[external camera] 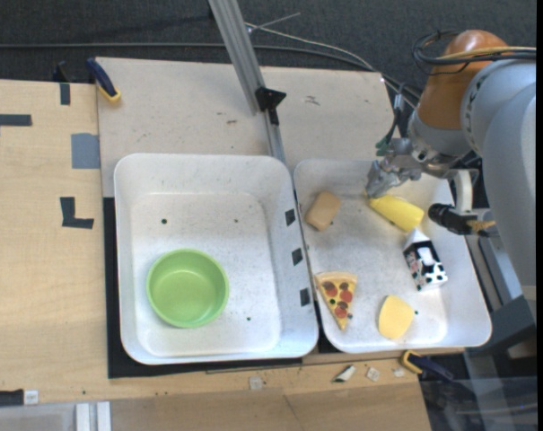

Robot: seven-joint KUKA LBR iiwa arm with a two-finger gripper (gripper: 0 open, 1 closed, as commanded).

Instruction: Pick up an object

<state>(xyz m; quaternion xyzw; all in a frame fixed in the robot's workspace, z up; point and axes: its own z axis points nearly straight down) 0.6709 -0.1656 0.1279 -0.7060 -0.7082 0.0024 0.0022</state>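
White plastic forms two shallow bins sitting side by side on a pale wooden worktop (38, 241), seen from above at a slant. The left bin (132, 178) holds a lime-green bowl (188, 287) near its front left corner. The right bin (468, 330) holds five small items: a tan, bread-like block (322, 211) near the back left, a yellow banana-shaped toy (398, 212) just right of it, a small black-and-white bottle (424, 264) in front of that, a pizza slice toy (337, 296) along the front left, and a flat yellow wedge (396, 318) at the front.

A grey arm with an orange band reaches in from the right. Its tool (380, 185) hangs over the back of the right bin, tip very close to the upper left end of the banana-shaped toy. Nothing is visibly held by it, and at this angle I cannot tell how the tool is set.

The likeliest target seems the banana-shaped toy. The risk, as I judge it, is that the tool is off its middle, over the tapered end. A rounded, smooth shape caught there could squirt sideways or pivot out, perhaps nudging the bottle. Coming down too close to the bin's back wall could also block the tool.
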